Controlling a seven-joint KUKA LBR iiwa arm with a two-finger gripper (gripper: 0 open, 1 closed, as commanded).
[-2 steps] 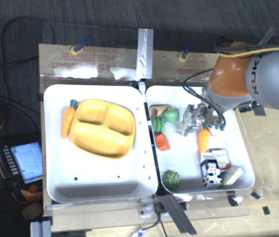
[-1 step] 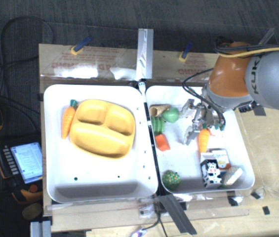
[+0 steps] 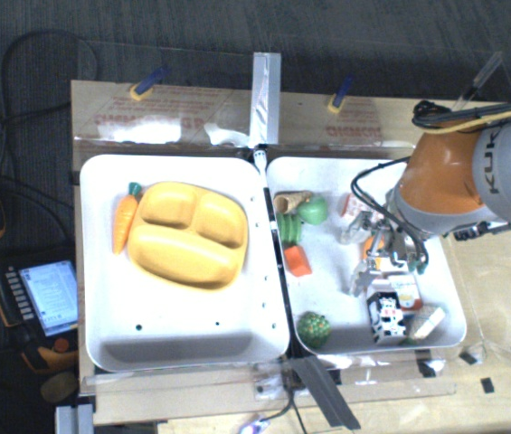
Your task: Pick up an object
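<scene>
A grey arm with an orange band (image 3: 443, 177) reaches in from the counter's right edge and bends down into the right bin (image 3: 327, 344), its gripper (image 3: 380, 262) pointing downward near that bin's middle right. Whether the jaws are open or closed cannot be told. Just below the gripper, toward the bin's front right corner, lies a black-and-white object (image 3: 387, 316) beside a pale block (image 3: 426, 322). A green ball (image 3: 314, 328) sits at the front left. In the left bin (image 3: 183, 344), a yellow divided tray (image 3: 189, 233) lies with an orange carrot (image 3: 125, 221) along its left side, long axis running front to back.
</scene>
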